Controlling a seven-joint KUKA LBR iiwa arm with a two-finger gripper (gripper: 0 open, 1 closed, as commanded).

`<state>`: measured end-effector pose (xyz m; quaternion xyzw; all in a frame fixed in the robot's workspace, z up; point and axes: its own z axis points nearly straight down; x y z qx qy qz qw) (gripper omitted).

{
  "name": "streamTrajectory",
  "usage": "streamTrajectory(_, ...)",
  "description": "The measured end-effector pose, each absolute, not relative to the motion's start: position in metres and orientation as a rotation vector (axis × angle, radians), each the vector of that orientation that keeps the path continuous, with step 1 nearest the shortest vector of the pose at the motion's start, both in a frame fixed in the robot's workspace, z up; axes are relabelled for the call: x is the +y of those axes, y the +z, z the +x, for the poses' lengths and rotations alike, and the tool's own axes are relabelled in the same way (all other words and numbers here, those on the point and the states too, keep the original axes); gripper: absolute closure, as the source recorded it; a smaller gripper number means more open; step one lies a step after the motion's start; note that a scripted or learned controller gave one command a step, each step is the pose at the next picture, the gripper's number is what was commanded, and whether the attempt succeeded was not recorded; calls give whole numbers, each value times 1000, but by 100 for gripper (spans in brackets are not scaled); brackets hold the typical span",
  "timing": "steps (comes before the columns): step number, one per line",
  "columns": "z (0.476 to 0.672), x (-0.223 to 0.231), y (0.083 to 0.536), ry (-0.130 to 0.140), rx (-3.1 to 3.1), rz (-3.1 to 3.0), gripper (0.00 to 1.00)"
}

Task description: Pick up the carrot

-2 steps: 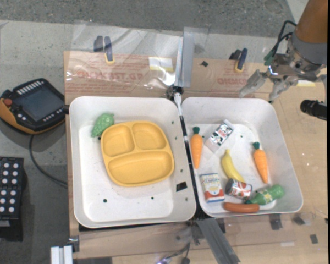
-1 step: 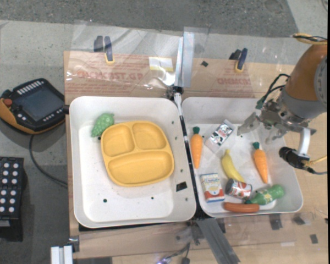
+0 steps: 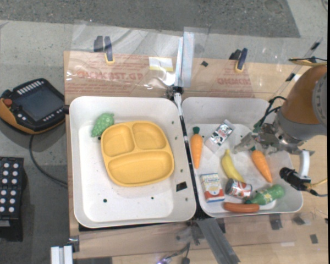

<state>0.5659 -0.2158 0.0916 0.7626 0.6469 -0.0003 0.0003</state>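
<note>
- Two candidates are sitting in the right bin point(image 3: 275, 104): one carrot point(image 3: 262, 165) is lying just right of the banana point(image 3: 231, 167), and a second carrot point(image 3: 196, 148) is lying left of the banana, close along the bin's wall.
- The gripper point(image 3: 257, 142) is hanging right of the banana, just over the thick end of the carrot. I'm guessing that's the one it's going for.
- I honestly can't tell from this angle whether the gripper is spread or closed up. Nothing is visibly being held, so I'm treating the grab as not done yet.
- That carrot is lying at a slant, thick end up toward the gripper and tip pointing down toward the green veggie point(image 3: 270, 193) on the banana's lower right. I'd be closing across the fat upper half rather than the tip, since the tapered end is probably going to squirt out.
- I'm thinking the wrist should be turning so the squeeze goes across the carrot's width, not along it.
- The can point(image 3: 240, 189) below the banana and the banana itself are sitting near but apart from the carrot, so coming straight down is looking safer than sweeping in sideways.
- A slow lift is worth doing, with a check that the carrot is actually coming up.
</note>
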Motion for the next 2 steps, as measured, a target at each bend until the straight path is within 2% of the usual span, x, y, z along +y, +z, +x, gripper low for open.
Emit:
streamTrajectory(1,565,-218,97,-6,2029,2402,100)
streamTrajectory(2,560,-129,232,0,2231,2211,100)
